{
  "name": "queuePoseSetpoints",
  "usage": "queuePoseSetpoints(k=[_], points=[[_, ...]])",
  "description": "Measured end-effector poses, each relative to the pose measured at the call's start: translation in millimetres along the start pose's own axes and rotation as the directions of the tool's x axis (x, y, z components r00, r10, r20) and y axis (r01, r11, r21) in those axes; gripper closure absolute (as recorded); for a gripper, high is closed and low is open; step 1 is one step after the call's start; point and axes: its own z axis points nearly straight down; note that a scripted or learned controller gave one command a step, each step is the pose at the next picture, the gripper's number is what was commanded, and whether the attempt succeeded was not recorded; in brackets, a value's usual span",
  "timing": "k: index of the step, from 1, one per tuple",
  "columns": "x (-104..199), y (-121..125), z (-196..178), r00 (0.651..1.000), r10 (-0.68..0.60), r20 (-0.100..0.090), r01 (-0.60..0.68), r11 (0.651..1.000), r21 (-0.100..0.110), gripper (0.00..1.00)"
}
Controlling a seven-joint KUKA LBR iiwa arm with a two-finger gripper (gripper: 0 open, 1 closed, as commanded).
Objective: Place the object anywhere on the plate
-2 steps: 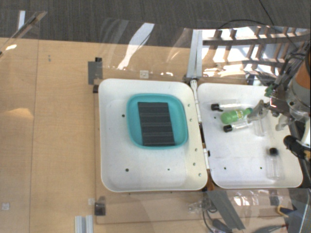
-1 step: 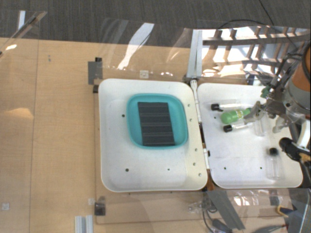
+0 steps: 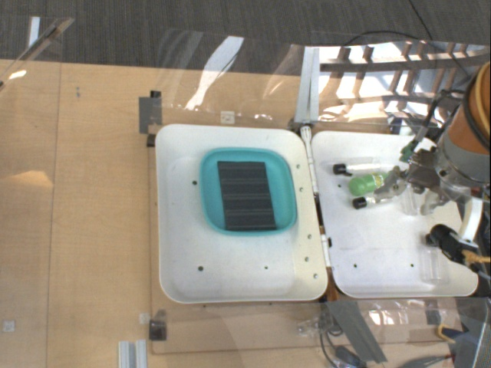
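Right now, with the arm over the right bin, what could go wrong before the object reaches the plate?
1. The green object lies between two markers, close together; the gripper may catch a marker instead, or knock all three.
2. The carry crosses the raised rims between the right bin and the left bin; a low pass could clip them.
3. The teal plate already bears a dark ridged block, so a drop could roll off.
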Motion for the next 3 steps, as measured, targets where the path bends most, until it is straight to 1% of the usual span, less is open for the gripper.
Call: queuePoseSetpoints(k=[1,2,3], points=[[11,-13,-1,0.999,-0.048,0.000,0.048,0.999,0.000,0.00],[32,-20,-1,1.000,-0.018,-0.001,0.018,1.000,0.000,0.00],[57,-40,-4,1.000,-0.008,-0.001,0.008,1.000,0.001,0.00]])
